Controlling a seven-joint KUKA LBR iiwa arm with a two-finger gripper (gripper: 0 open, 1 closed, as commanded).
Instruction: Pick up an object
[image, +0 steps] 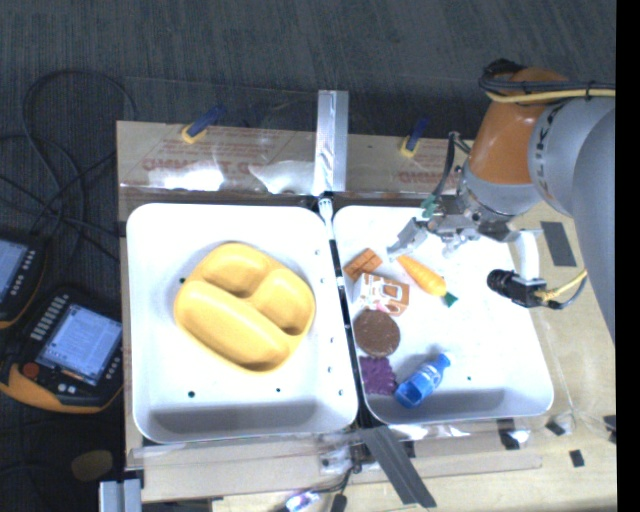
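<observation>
Approaching a pick in the right bin (540, 392); nothing is gripped yet.

I am logging the tool (432, 232) as hanging over the bin's far end, its fingers appearing spread with nothing between them, though they are small in this view. I am noting the nearest candidate, an orange carrot-shaped toy (422, 274), lying flat just below the tool. I am also listing an orange block (362, 263), a printed packet (384, 294), a brown disc (378, 333), a purple lump (377, 375) and a blue bottle (421, 381) crowding the divider side. I am recording a large yellow cushion-like object (245, 305) in the left bin (150, 400), well apart. I am judging that the next move needs lowering astride the carrot across its narrow width, then closing.
</observation>
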